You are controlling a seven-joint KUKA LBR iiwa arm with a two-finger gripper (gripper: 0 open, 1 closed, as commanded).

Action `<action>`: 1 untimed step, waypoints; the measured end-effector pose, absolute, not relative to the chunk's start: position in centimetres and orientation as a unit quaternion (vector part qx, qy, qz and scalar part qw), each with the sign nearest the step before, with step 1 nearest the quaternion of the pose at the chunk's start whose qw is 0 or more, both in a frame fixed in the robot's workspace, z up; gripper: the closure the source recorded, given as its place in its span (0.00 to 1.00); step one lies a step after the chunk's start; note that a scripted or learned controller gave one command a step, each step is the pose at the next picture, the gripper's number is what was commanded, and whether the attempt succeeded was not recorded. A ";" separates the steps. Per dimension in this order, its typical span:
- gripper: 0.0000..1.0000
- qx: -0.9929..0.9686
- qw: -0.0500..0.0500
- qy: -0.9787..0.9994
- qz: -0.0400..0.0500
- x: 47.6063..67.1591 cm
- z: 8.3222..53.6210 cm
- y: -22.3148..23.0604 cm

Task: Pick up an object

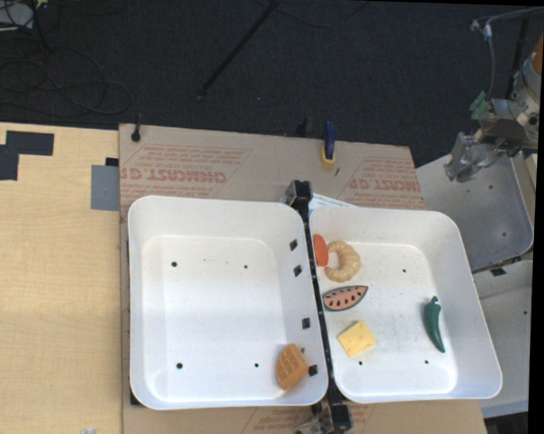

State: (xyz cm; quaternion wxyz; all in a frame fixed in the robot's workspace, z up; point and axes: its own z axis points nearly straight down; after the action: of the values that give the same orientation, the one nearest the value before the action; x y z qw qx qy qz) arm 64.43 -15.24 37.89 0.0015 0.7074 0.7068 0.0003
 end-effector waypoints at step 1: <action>1.00 0.707 0.001 0.707 0.000 64.4 40.6 -16.7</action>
State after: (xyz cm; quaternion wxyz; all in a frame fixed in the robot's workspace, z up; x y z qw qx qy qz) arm 64.43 -16.75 40.57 0.0008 0.7073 0.7069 0.0000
